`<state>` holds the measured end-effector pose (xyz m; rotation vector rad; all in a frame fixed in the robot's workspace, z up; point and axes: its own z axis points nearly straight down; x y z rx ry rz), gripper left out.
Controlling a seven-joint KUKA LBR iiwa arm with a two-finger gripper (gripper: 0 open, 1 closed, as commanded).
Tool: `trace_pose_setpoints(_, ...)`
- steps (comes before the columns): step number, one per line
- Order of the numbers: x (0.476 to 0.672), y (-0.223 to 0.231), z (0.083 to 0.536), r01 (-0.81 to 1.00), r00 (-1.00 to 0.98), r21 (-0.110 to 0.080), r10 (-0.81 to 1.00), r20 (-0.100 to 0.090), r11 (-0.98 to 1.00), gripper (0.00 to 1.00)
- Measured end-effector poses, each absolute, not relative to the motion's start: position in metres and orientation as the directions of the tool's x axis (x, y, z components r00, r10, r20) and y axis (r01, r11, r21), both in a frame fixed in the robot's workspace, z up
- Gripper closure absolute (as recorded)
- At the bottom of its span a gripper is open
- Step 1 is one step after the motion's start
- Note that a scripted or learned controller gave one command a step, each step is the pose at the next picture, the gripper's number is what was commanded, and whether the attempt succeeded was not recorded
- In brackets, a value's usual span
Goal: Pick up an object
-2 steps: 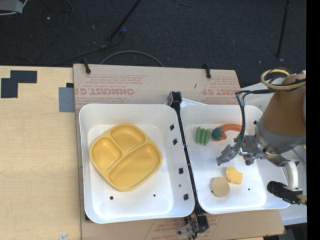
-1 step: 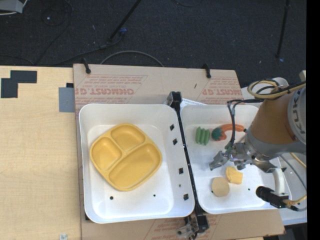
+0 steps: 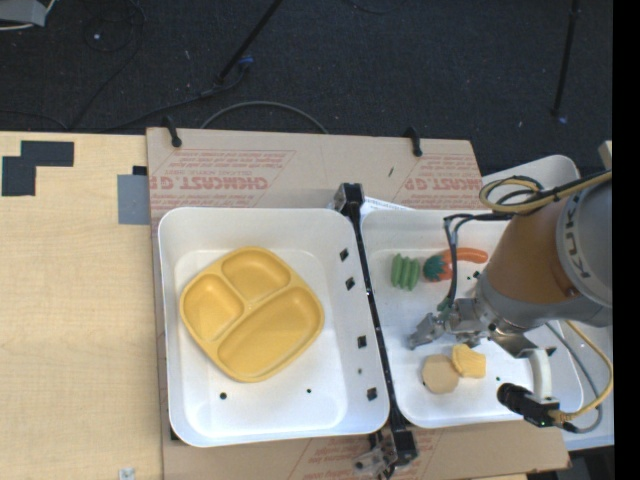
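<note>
While the hand point(image 3: 425, 330) hovers low in the right bin point(image 3: 410, 408), whether it grips anything I cannot tell; the yellow cheese wedge point(image 3: 469, 361) and tan round biscuit point(image 3: 439, 374) lie just beside it, toward the bin's near edge.

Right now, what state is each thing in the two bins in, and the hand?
Yellow divided plate: flat in left bin, upright.
Green piece: loose in right bin.
Orange carrot: loose, beside green ball.
Tan round piece: touching yellow chunk.
Hand: low over right bin, holding nothing visible.

Grey arm point(image 3: 590, 258), orange band point(image 3: 530, 258), yellow cable point(image 3: 510, 190)
</note>
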<state>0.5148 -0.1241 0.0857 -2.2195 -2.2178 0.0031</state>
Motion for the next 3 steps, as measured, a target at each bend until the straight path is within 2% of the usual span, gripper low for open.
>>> trace_pose_setpoints(1,0.516,-0.125,0.098,1.0,0.005,-0.003,1.0,0.001,-0.005,1.0)
trace_pose_setpoints(2,0.516,-0.132,0.142,1.0,0.004,0.0,1.0,0.0,-0.004,1.0)
trace_pose_setpoints(3,0.514,-0.129,0.204,1.0,-0.002,0.002,1.0,0.0,0.002,1.0)
